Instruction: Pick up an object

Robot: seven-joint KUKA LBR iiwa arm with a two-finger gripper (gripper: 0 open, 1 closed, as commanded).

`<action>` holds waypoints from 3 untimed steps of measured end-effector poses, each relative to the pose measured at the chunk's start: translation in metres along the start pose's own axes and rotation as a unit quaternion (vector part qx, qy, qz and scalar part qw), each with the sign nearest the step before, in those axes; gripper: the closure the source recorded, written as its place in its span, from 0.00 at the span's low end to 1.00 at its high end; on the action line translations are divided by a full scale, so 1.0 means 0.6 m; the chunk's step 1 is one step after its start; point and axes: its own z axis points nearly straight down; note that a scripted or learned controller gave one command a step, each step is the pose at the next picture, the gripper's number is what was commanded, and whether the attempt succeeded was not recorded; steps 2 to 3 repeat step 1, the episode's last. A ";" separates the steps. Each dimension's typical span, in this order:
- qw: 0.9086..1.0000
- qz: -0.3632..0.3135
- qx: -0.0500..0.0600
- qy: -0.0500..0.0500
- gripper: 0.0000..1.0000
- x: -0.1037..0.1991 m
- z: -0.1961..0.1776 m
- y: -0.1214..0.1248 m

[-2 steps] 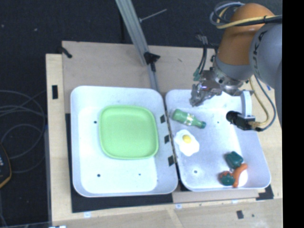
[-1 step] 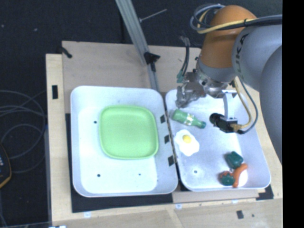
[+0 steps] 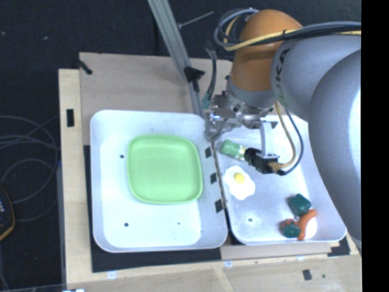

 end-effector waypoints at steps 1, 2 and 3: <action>1.000 0.000 0.000 0.000 1.00 0.098 -0.004 0.004; 1.000 0.000 0.000 0.000 1.00 0.098 -0.004 0.004; 1.000 0.000 0.000 0.000 1.00 0.098 -0.004 0.004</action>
